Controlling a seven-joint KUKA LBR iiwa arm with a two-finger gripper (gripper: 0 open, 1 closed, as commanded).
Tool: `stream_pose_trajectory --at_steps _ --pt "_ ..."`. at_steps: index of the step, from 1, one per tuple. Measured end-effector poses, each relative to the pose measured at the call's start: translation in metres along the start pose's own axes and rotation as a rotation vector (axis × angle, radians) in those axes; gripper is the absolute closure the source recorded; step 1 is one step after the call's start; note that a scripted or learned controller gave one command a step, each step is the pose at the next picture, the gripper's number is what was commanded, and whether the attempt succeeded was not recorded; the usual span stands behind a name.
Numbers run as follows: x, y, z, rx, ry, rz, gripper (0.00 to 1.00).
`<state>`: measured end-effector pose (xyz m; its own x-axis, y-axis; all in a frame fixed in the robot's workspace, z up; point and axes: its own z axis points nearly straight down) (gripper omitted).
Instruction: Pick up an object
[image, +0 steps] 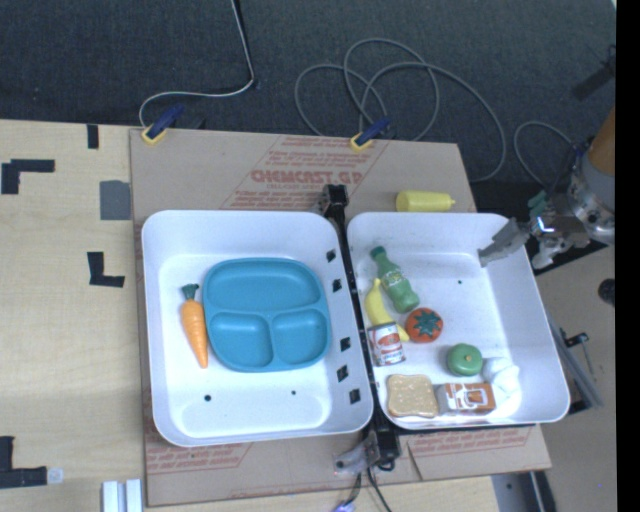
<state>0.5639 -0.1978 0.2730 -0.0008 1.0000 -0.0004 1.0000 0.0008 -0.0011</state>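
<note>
Camera view: the gripper (505, 243), finger state unclear, hovers at the right bin's (545, 330) far edge, approach step, a descent toward the green bottle (396, 282) likely needed.

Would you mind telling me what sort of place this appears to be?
Probably a robotics lab bench: two white bins hold toy food such as a carrot, loose cables lie behind, and a gripper reaches in.

Two smooth white plastic bins (160, 300) are sitting on a matt brown cardboard sheet (290, 175) over a pale wood-grain table (60, 330); the blue plastic tray (266, 312) is looking faintly glossy.
</note>
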Motion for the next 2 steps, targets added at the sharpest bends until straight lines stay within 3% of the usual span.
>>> stream_pose_trajectory --at_steps 1,2 --pt "0.069 0.013 0.066 0.002 0.002 -0.002 0.0" --pt "0.096 0.022 0.134 0.003 0.001 -0.001 0.0"
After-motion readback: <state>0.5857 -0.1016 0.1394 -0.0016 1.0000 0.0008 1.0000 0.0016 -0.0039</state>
